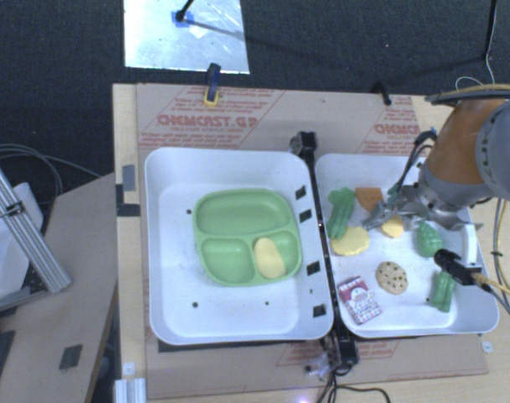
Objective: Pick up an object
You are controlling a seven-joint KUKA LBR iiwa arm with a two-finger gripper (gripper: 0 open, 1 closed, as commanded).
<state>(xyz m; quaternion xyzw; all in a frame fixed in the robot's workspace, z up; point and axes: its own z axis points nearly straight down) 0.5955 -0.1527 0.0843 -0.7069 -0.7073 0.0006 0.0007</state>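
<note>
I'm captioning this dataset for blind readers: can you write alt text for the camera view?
A grey and orange robot arm reaches from the right into the right bin, its pincer low among toy foods: a cookie, green vegetables and a small red carton. The left bin holds a green divided tray with one yellow piece.

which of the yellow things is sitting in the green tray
The oval yellow piece in the lower right compartment of the green tray, in the left bin. The other two yellow pieces lie in the right bin by the gripper.

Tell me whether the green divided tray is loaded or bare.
Loaded: the green divided plastic tray holds one yellow oval piece in its lower right compartment.
</note>
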